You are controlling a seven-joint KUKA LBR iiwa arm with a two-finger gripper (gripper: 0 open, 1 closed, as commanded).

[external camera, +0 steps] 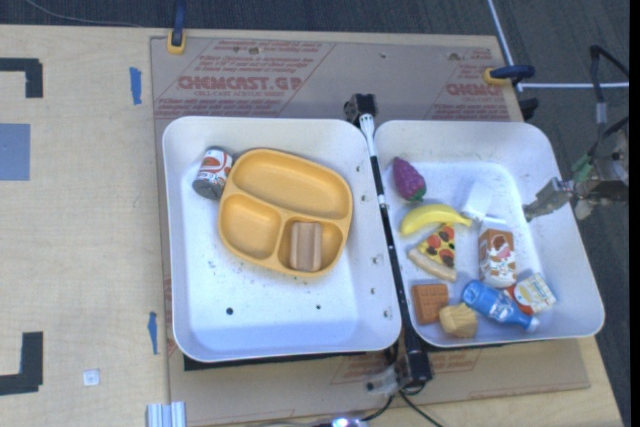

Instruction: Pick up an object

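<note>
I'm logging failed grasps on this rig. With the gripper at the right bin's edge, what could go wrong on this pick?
1. The right bin's toys are packed close: the pizza slice touches the banana, and the blue bottle lies against its neighbours. A grasp may catch two or nudge one away.
2. The gripper sits near the bin's right rim, so a descent there might clip the wall.

Single overhead camera, slanted down over both bins (190, 245)
</note>
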